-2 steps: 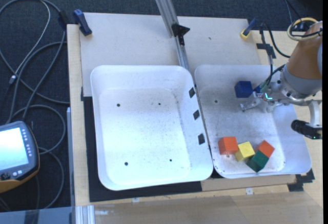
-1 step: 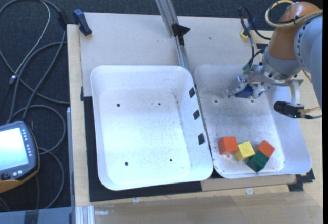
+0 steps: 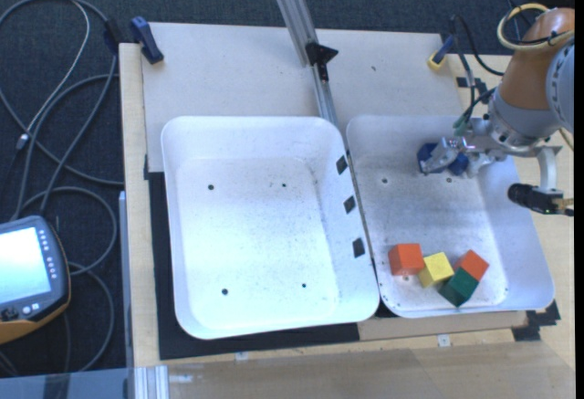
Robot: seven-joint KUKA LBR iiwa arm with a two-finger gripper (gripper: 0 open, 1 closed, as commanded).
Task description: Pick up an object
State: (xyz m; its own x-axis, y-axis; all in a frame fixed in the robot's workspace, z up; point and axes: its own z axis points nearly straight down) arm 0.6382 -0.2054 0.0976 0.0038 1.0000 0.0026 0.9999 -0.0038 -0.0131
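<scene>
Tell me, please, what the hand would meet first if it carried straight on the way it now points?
The hand seems to point down over the right bin, so it would likely meet bare bin floor first. The blocks lie nearer the front rim, off that line, though depth is hard to judge.

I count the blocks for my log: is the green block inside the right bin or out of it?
Inside: the green block lies on the right bin floor near its front rim.
</scene>
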